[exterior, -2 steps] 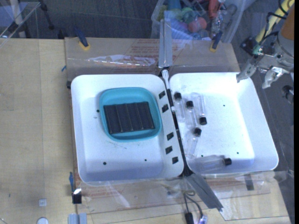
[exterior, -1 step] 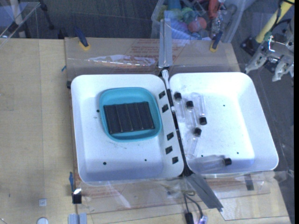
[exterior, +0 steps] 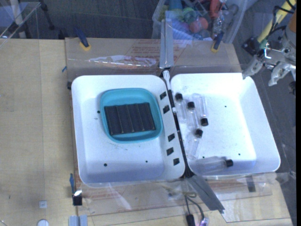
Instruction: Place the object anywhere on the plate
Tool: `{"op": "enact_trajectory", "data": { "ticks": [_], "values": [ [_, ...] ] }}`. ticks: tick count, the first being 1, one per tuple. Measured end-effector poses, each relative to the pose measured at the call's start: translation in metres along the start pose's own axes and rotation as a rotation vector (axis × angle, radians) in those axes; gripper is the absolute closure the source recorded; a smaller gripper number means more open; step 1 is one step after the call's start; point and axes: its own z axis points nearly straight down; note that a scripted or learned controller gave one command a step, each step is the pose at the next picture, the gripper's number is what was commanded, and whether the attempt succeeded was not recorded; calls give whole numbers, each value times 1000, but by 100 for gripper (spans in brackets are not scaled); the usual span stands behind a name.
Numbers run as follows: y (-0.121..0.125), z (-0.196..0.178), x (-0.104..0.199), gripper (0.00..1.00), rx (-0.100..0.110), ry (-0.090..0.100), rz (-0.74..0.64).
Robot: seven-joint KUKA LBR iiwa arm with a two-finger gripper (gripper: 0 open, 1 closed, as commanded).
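Nearest the camera: the bench (exterior: pixel 28 140) front edge, light wood, with a few small bits of hardware at the bottom left and a cable end (exterior: pixel 190 218) at bottom centre.

Left bin (exterior: pixel 87 164) – white, shallow, rounded corners. The plate (exterior: pixel 107 100) sits in its upper middle: teal, squarish with rounded corners, lying flat. A dark ribbed rectangular insert (exterior: pixel 129 118) fills the plate's well. Nothing else rests on the plate.

Right bin (exterior: pixel 244 126) – same shape, touching the left one along the centre divider. The divider carries a row of small black tabs (exterior: pixel 168 121).

Objects in the right bin, all clear plastic vials with black caps:
- one vial (exterior: pixel 214 164) lies on its side along the near wall, cap pointing right
- a cluster of four vials (exterior: pixel 193 114) sits near the divider in the bin's left half, close together, some touching; clear bodies are hard to separate against the white, so exact poses are unclear

All vials are in the right bin, well apart from the plate.

Gripper (exterior: pixel 275 72) – at the far right corner, just outside the right bin's upper right corner, above the bench edge. Pale metal parts show, but finger spacing can't be made out, so I can't tell its state. Nothing visible in it, and it touches neither vial nor bin.

Behind the bins: a clear tub (exterior: pixel 202 6) of mixed coloured items, plus taped plastic sheeting (exterior: pixel 117 59).
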Motion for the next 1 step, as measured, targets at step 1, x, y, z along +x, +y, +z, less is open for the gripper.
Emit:
{"op": "enact_trajectory", "data": {
  "ticks": [1],
  "values": [
    [-1, -151, 2, 0, -5, -1, 0]
  ]
}}
